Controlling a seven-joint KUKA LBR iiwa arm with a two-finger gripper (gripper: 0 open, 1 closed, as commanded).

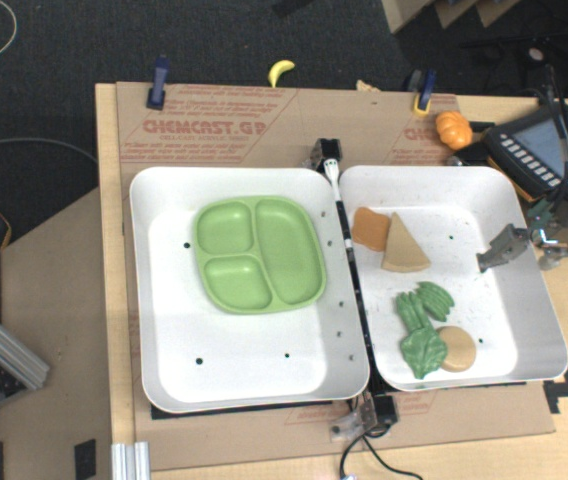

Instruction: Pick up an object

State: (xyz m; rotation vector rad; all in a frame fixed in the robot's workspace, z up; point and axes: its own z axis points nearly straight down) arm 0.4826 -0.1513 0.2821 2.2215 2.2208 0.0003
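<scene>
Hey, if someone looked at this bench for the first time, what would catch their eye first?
Probably the green plate, split into three compartments, sitting in the middle of the left bin. Next, the cluster in the right bin: an orange block touching a tan wedge, with leafy green toys and a tan disc nearer the front. The claw hangs at that bin's right edge, apart from all of them.

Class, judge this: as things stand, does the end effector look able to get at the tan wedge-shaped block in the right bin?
Probably yes: bare floor lies between the end effector and the tan wedge-shaped block.
</scene>
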